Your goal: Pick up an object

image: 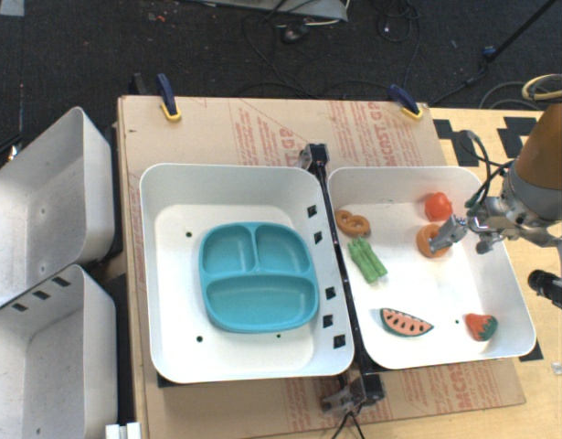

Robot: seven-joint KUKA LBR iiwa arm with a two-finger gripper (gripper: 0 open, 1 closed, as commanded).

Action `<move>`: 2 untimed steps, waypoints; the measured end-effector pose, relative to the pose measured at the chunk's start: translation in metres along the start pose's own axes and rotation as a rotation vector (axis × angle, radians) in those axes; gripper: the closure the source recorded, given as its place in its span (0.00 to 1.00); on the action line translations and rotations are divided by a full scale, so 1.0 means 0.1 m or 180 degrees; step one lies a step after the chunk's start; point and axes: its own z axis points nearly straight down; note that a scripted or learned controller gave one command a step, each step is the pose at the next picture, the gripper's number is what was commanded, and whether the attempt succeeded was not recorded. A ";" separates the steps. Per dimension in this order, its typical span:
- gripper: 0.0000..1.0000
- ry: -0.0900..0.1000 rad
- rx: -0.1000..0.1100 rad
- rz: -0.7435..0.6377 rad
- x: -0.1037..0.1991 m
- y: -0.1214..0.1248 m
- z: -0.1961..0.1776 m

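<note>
Your right-hand shallow white plastic bin (500, 291) holds the toys. Inside it, the orange ring-shaped toy (433, 240) lies just under the metal pincer (454, 230); whether that pincer grips it, you cannot tell.

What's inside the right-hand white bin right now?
Right bin holds a pretzel, green beans, watermelon slice, strawberry, red tomato and an orange piece, partly covered by the claw.
</note>
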 end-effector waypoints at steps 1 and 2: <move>0.00 0.0000 0.0004 0.0000 0.01 0.05 0.63; 1.00 -0.0006 -0.0017 0.0000 0.01 0.06 0.49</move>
